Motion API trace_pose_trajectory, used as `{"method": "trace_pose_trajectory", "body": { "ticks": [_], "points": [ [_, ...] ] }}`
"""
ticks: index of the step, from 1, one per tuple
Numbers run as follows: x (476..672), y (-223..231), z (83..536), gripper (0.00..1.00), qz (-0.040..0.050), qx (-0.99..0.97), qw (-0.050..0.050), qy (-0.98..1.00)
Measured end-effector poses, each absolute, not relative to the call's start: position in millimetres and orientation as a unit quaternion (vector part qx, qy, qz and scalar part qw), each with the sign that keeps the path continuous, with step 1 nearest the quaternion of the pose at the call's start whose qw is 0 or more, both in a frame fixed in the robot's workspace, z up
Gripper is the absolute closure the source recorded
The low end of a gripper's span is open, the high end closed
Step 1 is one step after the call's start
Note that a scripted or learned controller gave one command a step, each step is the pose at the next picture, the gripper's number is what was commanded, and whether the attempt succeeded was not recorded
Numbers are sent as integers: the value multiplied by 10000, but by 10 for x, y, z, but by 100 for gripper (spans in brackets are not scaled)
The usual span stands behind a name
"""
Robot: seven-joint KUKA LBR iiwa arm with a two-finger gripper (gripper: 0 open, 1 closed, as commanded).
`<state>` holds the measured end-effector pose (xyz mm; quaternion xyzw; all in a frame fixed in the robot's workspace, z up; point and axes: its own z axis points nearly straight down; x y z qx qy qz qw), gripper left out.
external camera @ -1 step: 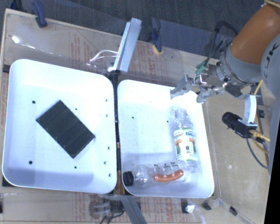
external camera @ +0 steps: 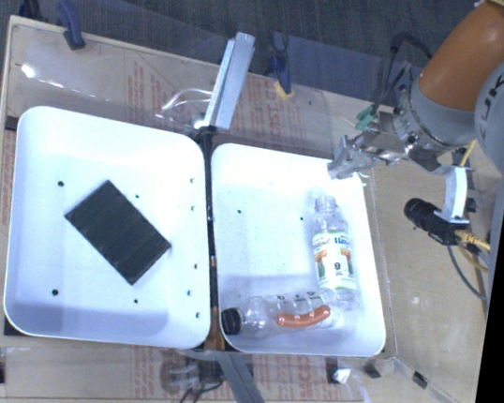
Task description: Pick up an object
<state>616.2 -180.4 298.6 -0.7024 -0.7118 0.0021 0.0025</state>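
Two shallow white bins are shown side by side on the bench, viewed from above at a slant. The left bin (external camera: 19,292) holds a dark rectangular pad (external camera: 117,231), laid flat and turned at an angle near the bin's middle. The right bin (external camera: 262,197) holds two clear plastic bottles: an upright-lying water bottle (external camera: 333,251) with a white and green label, set along the bin's right wall with its cap toward the far edge, and a second bottle (external camera: 283,314) with a black cap and an orange band, laid across the near wall. The two bottles are seen touching or nearly touching at the near right corner.

The gripper (external camera: 345,163) is carried by the grey arm with its orange band (external camera: 466,49), and is positioned over the far right corner of the right bin, just above the labelled bottle's cap. Whether the jaws are spread or closed cannot be told from this view; nothing is seen between them.

The step in hand is judged to be the approach, with no object yet lifted. For the next move, a descent toward the labelled bottle would be called for, with the jaws placed across its narrow width, since a round clear bottle is likely to roll or slip.
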Motion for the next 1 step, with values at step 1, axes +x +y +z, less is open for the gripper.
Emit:
{"method": "trace_pose_trajectory", "body": {
  "ticks": [1],
  "points": [
    [5872,-1907,3361,100,2,-7307,-8,-6827]
  ]
}}
